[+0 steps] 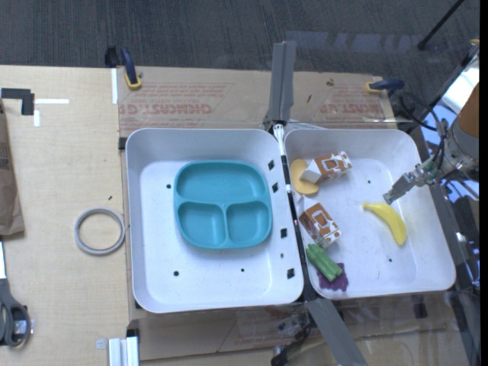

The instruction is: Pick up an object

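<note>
nothing is lifted yet. the tool (pixel 393 195) hovers just up and right of the banana (pixel 387 221), which lies flat in the right bin (pixel 435 280); i can't tell its state. closing in and the whole grasp remain.

The pale wooden tabletop (pixel 61 166) carries two white bins (pixel 145 227) (side by side), a tape ring (pixel 99 230) and scissors (pixel 11 319).

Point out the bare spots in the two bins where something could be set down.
Left bin: only a strip around the blue tray, widest along its near wall. Right bin: bare floor near the banana, and along the far wall. Crowded by the divider: two cartons, green block, purple piece.
</note>
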Available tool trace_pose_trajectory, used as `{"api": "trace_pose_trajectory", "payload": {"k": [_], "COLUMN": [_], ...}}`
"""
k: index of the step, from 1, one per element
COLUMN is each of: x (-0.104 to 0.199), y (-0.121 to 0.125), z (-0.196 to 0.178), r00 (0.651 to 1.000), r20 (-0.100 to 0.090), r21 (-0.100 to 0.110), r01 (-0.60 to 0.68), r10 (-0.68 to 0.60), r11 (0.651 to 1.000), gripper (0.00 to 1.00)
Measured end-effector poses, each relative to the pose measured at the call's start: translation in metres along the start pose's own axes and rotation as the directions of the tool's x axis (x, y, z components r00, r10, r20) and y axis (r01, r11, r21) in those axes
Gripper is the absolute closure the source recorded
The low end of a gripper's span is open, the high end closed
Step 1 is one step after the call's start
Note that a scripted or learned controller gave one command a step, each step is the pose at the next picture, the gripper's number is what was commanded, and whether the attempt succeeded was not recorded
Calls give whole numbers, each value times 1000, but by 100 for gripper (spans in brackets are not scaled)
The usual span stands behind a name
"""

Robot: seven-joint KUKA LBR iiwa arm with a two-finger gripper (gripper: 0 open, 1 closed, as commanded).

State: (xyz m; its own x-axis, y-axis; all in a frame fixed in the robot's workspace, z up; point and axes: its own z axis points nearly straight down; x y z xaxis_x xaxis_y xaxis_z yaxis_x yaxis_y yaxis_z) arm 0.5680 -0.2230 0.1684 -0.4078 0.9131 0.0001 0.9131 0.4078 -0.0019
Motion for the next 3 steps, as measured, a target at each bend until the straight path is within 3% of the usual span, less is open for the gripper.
{"api": "trace_pose_trajectory", "payload": {"k": [1,2,3], "x": [27,22,21], "y": [-58,-36,-36], "z": [36,78,70], "r00": [991,988,988], "r20": [-1,-7,-5], "r21": [1,-1,0], "r01": [-134,-157,-156], "r10": [134,157,156], "r11": [991,988,988], "gripper": [0,0,100]}}
